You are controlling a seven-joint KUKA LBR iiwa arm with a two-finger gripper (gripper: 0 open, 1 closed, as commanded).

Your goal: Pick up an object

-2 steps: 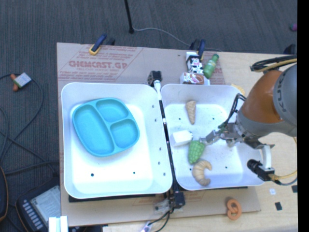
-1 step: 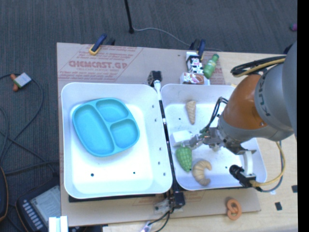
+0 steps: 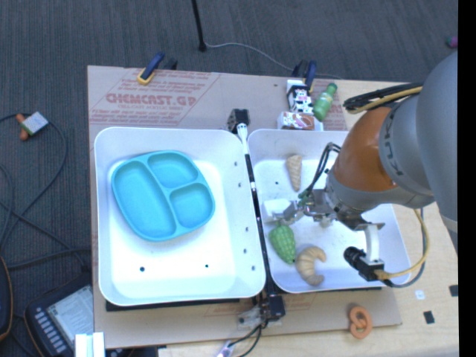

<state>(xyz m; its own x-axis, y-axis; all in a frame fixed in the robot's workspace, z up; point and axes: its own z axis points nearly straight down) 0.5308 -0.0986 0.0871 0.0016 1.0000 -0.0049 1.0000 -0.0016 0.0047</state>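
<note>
Arm: the grey KUKA arm (image 3: 416, 140) sweeps in from the right edge, orange band (image 3: 364, 155) showing above the wrist, bent down over the right bin (image 3: 394, 274).
Claw: the gripper (image 3: 291, 213) sits low at the left-centre of the right bin, metal fingers (image 3: 286, 214) pointing left; they look close together, but whether anything is pinched between them, I cannot tell.
Green object: a bumpy green piece (image 3: 282, 243) lies just below the fingertips, near the bin's left wall, apart from the claw.
Croissant: a tan croissant shape (image 3: 310, 263) rests right beside the green piece, lower in the bin.
Cone: a pale tan ridged cone (image 3: 295, 170) sits in the upper part of the right bin, above the claw.
Left bin: the left bin (image 3: 126, 274) holds a blue divided plate (image 3: 162, 193) in its upper left half.
Bench: a green bottle (image 3: 323, 101) lies above the right bin; an orange ring (image 3: 360, 321) sits on the board at lower right.
</note>
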